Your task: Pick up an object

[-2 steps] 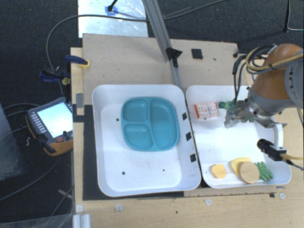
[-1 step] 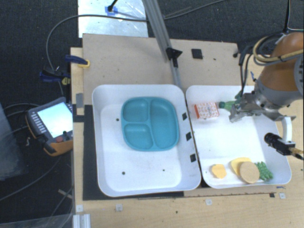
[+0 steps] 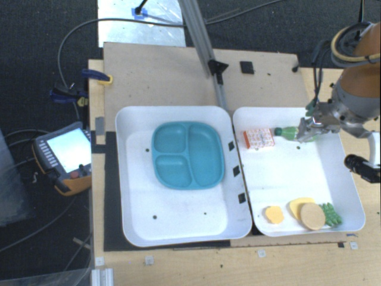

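In the right bin (image 3: 333, 177), my gripper (image 3: 305, 132) hangs low near the far wall, reaching in from the right. A small green object (image 3: 286, 133) lies right at its tip, its right end meeting the gripper; whether it is gripped is unclear. Just left of it lies a red-and-white patterned packet (image 3: 258, 138). Along the bin's near edge sit a small yellow piece (image 3: 274, 214), a yellow slice (image 3: 300, 205), a tan round disc (image 3: 312, 217) and a green leafy piece (image 3: 331, 214).
The left bin (image 3: 137, 219) holds a teal divided plate (image 3: 188, 155). A grey pole (image 3: 199, 31) slants over the bench at the back. A handheld screen unit (image 3: 64, 157) and cables lie off the bench to the left.
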Controlling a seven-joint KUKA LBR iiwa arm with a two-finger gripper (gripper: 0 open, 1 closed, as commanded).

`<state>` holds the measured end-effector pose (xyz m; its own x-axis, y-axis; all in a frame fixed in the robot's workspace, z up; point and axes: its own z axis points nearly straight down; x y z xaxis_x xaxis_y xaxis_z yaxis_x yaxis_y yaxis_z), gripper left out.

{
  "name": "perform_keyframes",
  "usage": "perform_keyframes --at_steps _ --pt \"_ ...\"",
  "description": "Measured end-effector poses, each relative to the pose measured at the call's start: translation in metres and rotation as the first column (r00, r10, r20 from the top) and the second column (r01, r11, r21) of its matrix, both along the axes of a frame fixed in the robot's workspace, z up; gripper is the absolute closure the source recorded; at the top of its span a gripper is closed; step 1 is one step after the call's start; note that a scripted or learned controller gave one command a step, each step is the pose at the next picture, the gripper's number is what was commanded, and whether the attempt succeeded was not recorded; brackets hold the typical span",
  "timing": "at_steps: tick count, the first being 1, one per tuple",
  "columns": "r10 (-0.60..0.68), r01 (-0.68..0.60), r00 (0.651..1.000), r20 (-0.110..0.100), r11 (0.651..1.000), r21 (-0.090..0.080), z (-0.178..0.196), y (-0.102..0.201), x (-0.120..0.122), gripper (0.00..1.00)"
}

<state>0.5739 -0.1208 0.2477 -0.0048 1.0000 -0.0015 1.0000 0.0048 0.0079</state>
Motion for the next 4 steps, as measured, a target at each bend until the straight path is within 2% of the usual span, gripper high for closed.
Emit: perform_keyframes --at_steps 1,3,4 --pt "0.004 -0.004 1.000 -0.006 1.000 0.003 0.004 0.051 -0.003 1.00" --pt "0.007 -0.007 1.000 -0.006 1.000 0.004 -0.018 0.166 0.007 1.00" --pt "0.006 -0.006 1.000 -0.006 1.000 0.004 -0.009 0.218 0.009 1.00"
